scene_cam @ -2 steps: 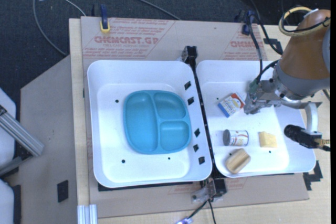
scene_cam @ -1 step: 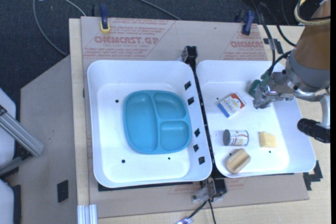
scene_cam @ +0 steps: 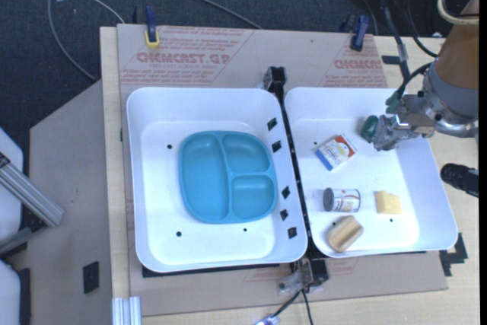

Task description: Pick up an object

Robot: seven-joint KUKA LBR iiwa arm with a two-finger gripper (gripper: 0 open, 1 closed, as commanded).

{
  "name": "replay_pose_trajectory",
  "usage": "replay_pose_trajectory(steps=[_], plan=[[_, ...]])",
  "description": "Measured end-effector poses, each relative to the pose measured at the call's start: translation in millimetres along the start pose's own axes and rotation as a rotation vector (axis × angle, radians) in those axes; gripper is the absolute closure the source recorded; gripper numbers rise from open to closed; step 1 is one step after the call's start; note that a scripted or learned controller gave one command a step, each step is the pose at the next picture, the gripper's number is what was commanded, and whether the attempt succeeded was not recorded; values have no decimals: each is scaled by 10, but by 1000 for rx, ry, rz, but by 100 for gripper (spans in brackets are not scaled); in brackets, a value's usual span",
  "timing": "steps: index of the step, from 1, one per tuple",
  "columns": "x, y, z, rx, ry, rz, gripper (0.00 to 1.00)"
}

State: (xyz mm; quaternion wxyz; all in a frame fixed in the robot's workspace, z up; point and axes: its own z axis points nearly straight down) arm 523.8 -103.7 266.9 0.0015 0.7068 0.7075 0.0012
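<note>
White plastic forms both shallow bins. The left bin [scene_cam: 144,186] carries a blue divided plate [scene_cam: 227,176] lying flat near its middle. The right bin [scene_cam: 434,194] holds four small things, spaced apart from one another: a small box [scene_cam: 335,151] in red, white and blue, a little can [scene_cam: 342,200], a yellow block [scene_cam: 388,202] and a tan cylinder [scene_cam: 344,233].

The box lies slanted, its long axis running from lower left to upper right. The can lies on its side, long axis roughly left to right, dark end facing the divider. The tan cylinder also lies down, slanted like the box, nearest the front wall.

The gripper [scene_cam: 384,132] hangs over the far right part of the right bin, beyond the box, with something dark green at its tip; whether its fingers are parted or closed I cannot tell from this angle.
</note>
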Motion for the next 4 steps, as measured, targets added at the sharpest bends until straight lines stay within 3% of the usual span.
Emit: replay_pose_trajectory(steps=[4], plan=[[1794,933,365,3,2,-5,100]])
